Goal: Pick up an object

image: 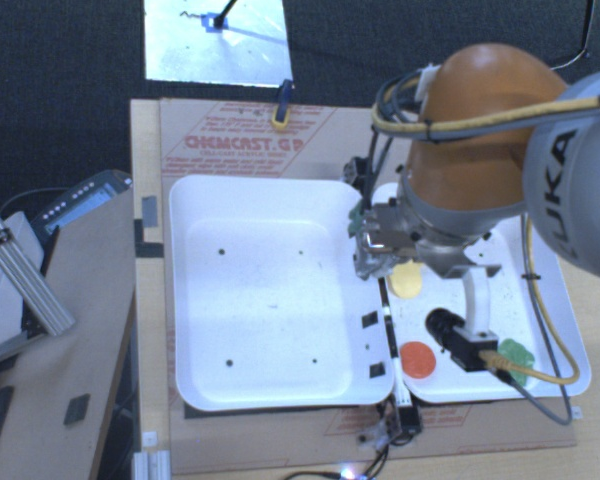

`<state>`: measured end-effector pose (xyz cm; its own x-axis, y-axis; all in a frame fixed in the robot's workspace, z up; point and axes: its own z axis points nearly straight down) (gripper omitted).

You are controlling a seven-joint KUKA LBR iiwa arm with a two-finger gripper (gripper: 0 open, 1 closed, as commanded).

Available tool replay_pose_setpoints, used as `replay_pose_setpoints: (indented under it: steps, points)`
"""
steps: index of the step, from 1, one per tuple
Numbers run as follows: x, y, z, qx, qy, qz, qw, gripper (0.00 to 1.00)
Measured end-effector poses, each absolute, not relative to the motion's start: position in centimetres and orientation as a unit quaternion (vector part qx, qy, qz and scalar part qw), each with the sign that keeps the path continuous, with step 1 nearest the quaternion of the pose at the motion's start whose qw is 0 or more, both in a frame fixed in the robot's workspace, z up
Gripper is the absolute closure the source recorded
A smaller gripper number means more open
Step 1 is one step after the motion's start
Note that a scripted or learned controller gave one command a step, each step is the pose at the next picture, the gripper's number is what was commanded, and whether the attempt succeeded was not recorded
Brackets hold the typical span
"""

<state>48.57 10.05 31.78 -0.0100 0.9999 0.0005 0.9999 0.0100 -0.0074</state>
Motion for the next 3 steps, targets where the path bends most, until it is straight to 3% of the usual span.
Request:
replay_pose_setpoints:
  steps: [1, 2, 3]
  points:
    - [48.6, 19.0, 37.6, -0.702, -0.712, -0.0042, -0.001, 1.00]
    - [48.6, 23.8, 39.6, -0.704, -0.710, -0.0026, 0.000, 1.00]
    - [49.5, 22.0, 52.5, -0.706, -0.709, -0.0083, -0.003, 1.00]
